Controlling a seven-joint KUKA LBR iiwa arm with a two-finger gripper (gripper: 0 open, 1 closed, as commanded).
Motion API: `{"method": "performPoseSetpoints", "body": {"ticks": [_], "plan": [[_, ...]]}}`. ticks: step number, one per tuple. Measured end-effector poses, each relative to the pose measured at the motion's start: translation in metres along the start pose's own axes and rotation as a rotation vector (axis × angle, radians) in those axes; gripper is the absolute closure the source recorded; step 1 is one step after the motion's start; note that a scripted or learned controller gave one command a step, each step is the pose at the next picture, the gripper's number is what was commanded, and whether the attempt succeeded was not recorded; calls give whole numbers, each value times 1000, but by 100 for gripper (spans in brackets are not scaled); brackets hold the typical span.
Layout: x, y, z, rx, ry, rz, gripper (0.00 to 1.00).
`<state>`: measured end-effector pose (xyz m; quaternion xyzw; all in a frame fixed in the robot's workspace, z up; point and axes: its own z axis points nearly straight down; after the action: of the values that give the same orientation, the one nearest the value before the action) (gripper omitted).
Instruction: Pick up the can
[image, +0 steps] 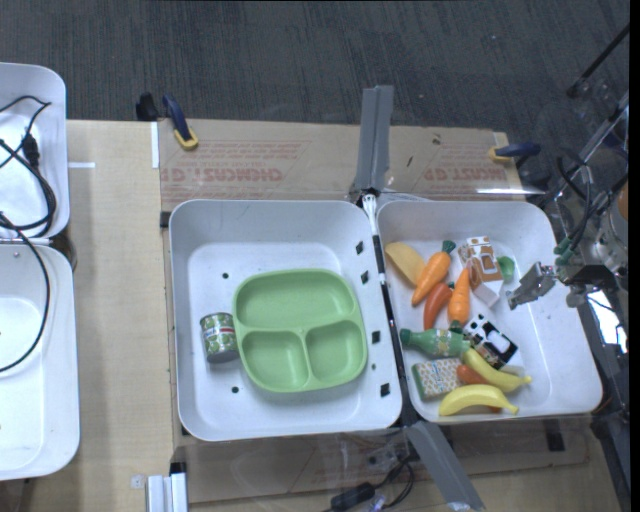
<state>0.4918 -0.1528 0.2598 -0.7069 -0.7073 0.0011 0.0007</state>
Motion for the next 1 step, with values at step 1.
{"method": "performPoseSetpoints", "body": {"ticks": [1], "plan": [[-22,0,145,-16,-3,27,0]]}}
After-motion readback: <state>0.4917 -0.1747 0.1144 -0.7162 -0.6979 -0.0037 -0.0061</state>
